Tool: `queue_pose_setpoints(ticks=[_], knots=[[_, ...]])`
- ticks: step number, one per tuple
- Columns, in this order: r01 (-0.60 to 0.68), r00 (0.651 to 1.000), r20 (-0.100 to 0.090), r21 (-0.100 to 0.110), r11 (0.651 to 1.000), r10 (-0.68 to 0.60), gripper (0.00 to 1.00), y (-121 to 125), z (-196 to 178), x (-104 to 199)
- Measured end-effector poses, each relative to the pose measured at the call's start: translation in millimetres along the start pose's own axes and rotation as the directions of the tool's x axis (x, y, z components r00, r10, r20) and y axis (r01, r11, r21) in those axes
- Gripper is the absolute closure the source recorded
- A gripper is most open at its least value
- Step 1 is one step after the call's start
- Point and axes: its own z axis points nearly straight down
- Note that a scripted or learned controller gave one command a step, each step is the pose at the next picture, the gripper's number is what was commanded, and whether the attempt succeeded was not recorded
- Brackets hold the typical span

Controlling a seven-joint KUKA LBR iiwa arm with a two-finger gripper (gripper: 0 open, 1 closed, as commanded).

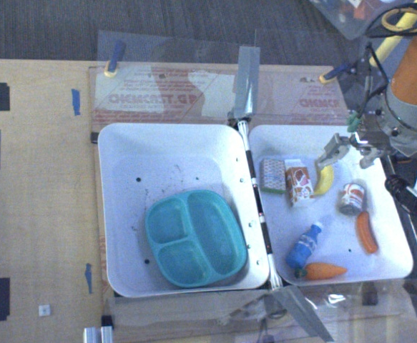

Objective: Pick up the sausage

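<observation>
The sausage (366, 232), a short orange-red link, lies near the right wall of the right bin (394, 263), just below a small can (351, 199). My gripper (350, 154) hangs over the back part of that bin, up-view from the sausage and well apart from it. Its two fingers are spread open with nothing between them. The left fingertip (330, 153) is close above a yellow banana (325, 181).
The right bin also holds a grey-green packet (272, 175), a red and white packet (299, 183), a blue bottle (305, 245) and a carrot (325, 270). A teal divided plate (195, 238) lies in the left bin (122, 156).
</observation>
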Motion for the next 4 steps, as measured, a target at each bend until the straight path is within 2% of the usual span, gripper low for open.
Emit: queue_pose_setpoints(ticks=[1,2,3,4], knots=[[0.135,0.991,0.003,-0.005,0.991,-0.135,0.00,57.4,58.3,-65.9],[0.148,0.989,0.001,-0.002,0.989,-0.148,0.00,34.9,151.2,-103.3],[0.145,0.989,0.004,-0.008,0.989,-0.145,1.00,36.1,139.4,-105.2],[-0.082,0.997,0.003,-0.005,0.997,0.082,1.00,-6.3,81.1,-115.3]])
